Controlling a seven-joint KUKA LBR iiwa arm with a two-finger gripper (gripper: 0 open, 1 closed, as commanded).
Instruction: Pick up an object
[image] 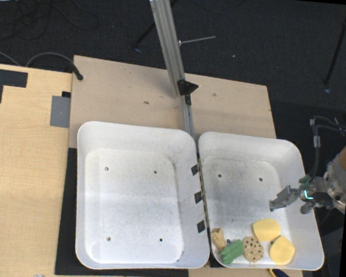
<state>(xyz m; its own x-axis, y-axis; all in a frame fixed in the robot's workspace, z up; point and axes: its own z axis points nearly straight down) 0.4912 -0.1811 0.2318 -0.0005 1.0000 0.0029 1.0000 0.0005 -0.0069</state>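
Camera view: gripper over the right bin, fingers spread (nothing between them), yellow pieces just below.

1. Even, moderately bright light falls from above on the two white bins and the wooden bench.
2. The far floor lies dim, nearly black.
3. Shadows are soft and short.
4. The picture is slightly grainy, with no strong glare.

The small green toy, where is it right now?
The small green toy lies in the right white bin, at its near edge, between a tan biscuit piece and a round brown cookie.
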